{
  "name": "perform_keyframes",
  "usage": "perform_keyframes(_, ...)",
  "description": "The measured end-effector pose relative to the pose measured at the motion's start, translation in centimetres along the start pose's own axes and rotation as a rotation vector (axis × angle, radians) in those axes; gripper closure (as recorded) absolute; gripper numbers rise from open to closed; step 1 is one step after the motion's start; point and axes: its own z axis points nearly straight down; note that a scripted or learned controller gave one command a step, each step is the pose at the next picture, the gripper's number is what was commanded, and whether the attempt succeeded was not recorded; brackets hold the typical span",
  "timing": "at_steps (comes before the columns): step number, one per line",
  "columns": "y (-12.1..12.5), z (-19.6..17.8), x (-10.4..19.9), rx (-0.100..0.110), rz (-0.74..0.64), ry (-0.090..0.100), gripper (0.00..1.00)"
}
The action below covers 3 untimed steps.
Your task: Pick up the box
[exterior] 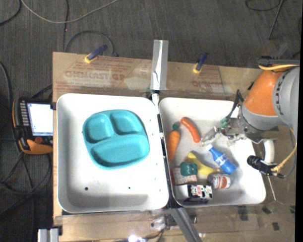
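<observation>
The box [199,191] is small and dark with white patches. It lies near the front wall of the right bin [248,196], between a teal cup [188,169] and a can [220,181]. My gripper [215,131] hovers over the back middle of that bin, well behind the box and just right of a red-orange sausage [190,128]. It is open, and nothing sits between its fingers. The grey arm with its orange band [261,94] comes in from the right.
The right bin also holds a carrot [173,141], a blue bottle [222,160] and a yellow toy [203,165], packed close behind the box. A turquoise divided plate [116,137] lies in the left bin [69,189]. The bins share a raised wall [164,153].
</observation>
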Motion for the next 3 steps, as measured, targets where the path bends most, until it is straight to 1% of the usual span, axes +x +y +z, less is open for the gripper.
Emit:
perform_keyframes(1,6.5,1.8,0.0,-0.010,0.157,-0.003,0.00)
perform_keyframes(2,1.4,-0.8,-2.4,-0.002,0.086,0.004,0.00)
perform_keyframes(3,8.3,0.6,-1.8,0.000,0.154,0.007,0.00)
